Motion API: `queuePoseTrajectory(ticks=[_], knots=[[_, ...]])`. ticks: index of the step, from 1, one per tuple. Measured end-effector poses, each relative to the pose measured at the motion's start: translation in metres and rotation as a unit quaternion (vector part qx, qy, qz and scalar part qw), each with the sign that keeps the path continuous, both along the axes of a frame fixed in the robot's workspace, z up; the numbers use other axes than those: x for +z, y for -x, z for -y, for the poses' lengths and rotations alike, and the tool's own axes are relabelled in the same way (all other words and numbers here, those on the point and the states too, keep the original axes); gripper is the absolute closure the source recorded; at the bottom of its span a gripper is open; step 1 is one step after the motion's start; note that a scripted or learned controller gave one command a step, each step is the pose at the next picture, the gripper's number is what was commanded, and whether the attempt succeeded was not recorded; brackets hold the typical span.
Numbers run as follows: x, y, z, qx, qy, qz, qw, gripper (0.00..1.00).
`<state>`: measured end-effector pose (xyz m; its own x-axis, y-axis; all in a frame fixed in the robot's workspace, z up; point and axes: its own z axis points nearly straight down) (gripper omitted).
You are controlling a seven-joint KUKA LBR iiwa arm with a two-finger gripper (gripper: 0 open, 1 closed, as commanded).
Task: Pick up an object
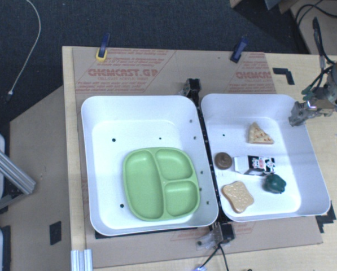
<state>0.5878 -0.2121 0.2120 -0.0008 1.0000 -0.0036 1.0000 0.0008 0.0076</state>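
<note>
Up at the right bin's (303, 208) far right rim hangs the gripper (299, 115), its state impossible to tell. Inside lie a pizza slice (260, 134), brown disc (223, 161), toast slice (237, 196) and dark green lump (275, 183); a green divided plate (160, 183) fills the left bin (100, 151).

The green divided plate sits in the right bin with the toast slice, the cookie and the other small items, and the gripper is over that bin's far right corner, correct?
Not quite. The camera view shows the green divided plate alone in the left bin. The toast slice and cookie lie in the right bin, and the gripper is over its far right corner.
</note>
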Motion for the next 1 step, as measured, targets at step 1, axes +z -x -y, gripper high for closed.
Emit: queuePoseTrajectory(ticks=[1], knots=[[0.0235, -0.0013, 0.0003, 0.000, -0.0003, -0.001, 1.0000, 1.00]])
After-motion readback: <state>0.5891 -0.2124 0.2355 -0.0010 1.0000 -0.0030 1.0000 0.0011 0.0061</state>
